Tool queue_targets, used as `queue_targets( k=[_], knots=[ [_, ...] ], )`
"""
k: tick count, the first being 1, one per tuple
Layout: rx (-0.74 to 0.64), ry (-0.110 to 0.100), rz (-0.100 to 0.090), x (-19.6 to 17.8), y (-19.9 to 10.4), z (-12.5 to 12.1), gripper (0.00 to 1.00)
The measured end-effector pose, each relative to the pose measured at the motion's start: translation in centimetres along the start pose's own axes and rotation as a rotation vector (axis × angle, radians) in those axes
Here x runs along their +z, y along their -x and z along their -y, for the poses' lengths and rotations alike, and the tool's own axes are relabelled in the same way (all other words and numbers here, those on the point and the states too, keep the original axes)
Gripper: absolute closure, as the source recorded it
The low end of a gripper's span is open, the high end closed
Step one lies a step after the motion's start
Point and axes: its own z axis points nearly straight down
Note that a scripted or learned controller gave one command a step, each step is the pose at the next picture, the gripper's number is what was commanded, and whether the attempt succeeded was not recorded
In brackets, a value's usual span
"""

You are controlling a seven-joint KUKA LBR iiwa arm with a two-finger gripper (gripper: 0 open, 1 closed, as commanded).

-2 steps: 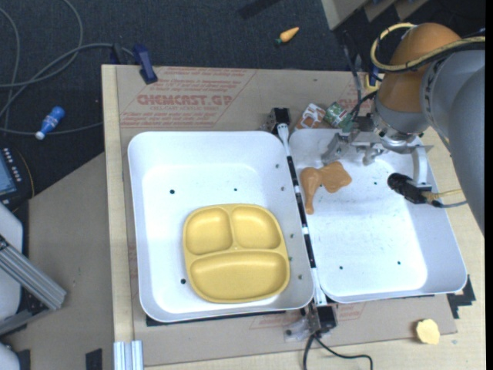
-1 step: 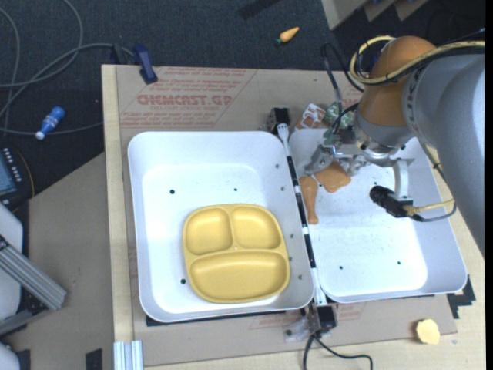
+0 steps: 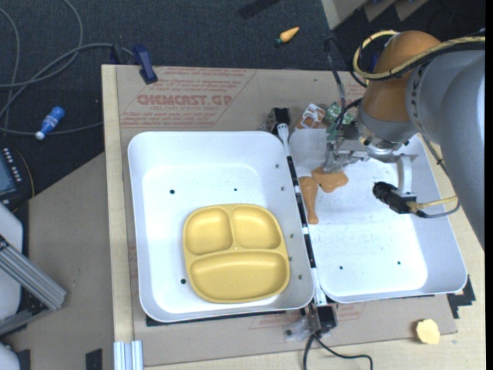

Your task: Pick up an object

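tool [image 3: 333, 163] above orange toy [image 3: 317, 187], grip state unclear, two white bins [image 3: 154, 160], one yellow divided plate [image 3: 235, 253]

**Objects lying in the two white bins**

A yellow three-compartment plate [image 3: 234, 253] is seen lying flat in the left bin. Floppy orange pieces [image 3: 317, 189] are seen in the right bin, at its left wall near the divider.

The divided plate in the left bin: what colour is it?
Yellow; the divided plate shows clearly in the camera view.
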Motion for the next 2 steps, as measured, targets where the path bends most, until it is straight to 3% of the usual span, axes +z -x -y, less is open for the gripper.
queue_targets(
  k=[1,2],
  knots=[
    [0.000,-0.001,0.000,0.1,0.0,0.0,0.00],
    [0.001,-0.007,-0.001,1.3,0.4,0.2,0.00]
  ],
)
